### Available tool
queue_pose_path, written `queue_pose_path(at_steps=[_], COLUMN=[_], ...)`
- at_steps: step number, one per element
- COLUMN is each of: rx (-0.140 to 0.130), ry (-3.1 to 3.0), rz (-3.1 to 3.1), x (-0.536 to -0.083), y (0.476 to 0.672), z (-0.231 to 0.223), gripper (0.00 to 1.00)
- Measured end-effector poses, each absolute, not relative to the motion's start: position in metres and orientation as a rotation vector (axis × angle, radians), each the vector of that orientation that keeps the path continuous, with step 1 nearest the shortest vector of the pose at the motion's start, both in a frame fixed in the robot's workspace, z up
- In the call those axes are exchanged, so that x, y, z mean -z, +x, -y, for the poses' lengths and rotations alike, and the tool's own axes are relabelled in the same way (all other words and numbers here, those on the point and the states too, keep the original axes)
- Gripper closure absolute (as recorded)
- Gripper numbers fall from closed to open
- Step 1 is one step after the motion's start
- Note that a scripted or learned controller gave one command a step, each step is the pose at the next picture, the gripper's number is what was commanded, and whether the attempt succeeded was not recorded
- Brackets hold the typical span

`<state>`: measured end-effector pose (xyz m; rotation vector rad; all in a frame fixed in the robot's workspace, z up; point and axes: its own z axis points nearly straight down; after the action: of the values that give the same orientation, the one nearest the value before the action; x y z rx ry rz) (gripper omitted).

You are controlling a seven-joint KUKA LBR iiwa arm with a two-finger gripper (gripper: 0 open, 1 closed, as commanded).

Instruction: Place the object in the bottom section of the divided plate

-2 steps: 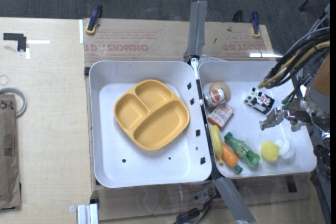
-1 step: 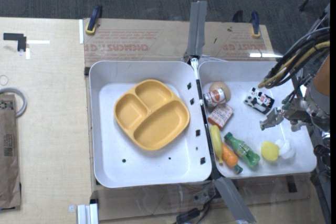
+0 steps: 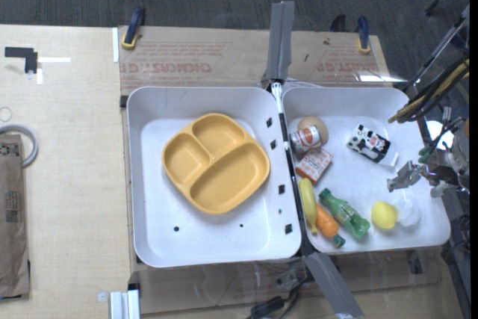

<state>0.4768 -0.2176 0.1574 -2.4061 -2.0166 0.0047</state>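
A yellow divided plate (image 3: pixel 216 162) lies in the left bin (image 3: pixel 149 235), with two small sections at its upper side and one large section at its lower right, all bare. The gripper (image 3: pixel 408 176) hangs at the right bin's (image 3: pixel 433 235) right side, above a pale clear item (image 3: pixel 408 211) and up-right of a yellow lemon (image 3: pixel 384 215). I see nothing held in it. Also in the right bin are a green bottle (image 3: pixel 345 213), a carrot (image 3: pixel 326 223), a banana (image 3: pixel 307 199), a red-and-white can (image 3: pixel 308 137), an orange packet (image 3: pixel 314 164) and a black-and-white item (image 3: pixel 369 143).
The two bins meet at a dividing rim (image 3: pixel 282 160) with black clips along it. A brown paper bag (image 3: pixel 12 213) lies on the bench at the far left. Cables and rods (image 3: pixel 437 90) cross the upper right corner.
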Motion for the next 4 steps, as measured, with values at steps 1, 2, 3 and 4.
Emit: queue_pose_path(at_steps=[1, 2, 3, 4], rx=[-0.004, -0.004, -0.005, -0.004], ry=[-2.406, -2.406, -2.494, -2.373], rz=[2.017, 2.017, 1.907, 2.061], x=[-0.157, -0.157, -0.091, -0.194], y=[0.477, 0.477, 0.477, 0.561], z=[0.218, 0.218, 0.172, 0.175], gripper=[0.0, 0.0, 0.0, 0.0])
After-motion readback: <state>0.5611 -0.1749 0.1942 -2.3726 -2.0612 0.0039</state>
